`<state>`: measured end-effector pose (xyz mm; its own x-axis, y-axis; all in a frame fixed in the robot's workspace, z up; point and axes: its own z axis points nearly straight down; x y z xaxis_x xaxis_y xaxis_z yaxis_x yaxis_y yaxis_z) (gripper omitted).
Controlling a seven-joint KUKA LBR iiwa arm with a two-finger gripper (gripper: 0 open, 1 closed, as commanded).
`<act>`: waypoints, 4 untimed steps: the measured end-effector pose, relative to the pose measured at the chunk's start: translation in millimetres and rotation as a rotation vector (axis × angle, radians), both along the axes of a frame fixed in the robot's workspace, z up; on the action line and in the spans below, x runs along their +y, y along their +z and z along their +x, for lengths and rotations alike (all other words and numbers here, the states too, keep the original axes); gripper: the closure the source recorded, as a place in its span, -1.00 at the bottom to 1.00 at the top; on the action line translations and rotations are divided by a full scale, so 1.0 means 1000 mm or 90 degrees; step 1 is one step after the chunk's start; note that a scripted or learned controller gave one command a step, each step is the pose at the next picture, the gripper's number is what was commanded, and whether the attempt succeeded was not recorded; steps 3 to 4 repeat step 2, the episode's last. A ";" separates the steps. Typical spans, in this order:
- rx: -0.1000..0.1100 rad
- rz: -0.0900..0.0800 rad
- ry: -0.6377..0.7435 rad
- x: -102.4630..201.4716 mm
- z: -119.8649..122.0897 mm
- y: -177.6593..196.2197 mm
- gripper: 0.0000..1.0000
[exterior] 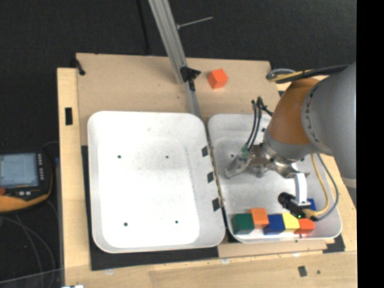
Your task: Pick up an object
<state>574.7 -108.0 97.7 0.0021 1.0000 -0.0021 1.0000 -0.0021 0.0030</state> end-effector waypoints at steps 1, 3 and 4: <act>0.000 0.001 0.000 -0.014 0.008 0.000 -1.00; 0.000 0.002 0.005 0.020 0.031 -0.001 -1.00; 0.000 0.002 0.005 0.020 0.031 -0.001 -1.00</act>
